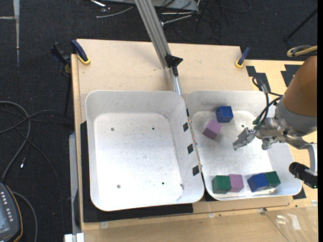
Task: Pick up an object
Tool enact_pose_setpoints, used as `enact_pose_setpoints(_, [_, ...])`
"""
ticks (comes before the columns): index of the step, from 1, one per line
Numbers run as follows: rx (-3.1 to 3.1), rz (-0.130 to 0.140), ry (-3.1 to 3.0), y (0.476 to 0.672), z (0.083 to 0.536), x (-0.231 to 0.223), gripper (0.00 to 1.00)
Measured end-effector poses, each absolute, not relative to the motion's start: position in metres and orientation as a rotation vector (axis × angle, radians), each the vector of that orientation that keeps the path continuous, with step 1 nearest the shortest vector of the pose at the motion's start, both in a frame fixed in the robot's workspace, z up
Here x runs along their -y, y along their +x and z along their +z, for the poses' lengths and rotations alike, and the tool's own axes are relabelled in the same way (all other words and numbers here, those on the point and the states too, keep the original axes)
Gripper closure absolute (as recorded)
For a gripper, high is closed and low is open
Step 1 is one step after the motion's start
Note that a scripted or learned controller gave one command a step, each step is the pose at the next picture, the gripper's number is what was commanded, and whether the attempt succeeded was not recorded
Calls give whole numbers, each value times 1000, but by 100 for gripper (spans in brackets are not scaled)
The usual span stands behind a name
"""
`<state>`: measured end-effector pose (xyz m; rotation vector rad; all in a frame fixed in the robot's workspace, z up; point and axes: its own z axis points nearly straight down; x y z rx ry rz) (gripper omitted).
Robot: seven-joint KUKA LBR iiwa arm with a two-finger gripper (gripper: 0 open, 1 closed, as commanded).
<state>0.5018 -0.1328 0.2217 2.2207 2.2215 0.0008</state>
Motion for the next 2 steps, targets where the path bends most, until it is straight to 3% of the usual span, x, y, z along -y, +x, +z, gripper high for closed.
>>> enact_pose_setpoints(1, [-2224, 0, 2216, 547, 93, 102, 0])
enact_pose_setpoints(2, [-2222, 8, 2212, 529, 200, 82, 0])
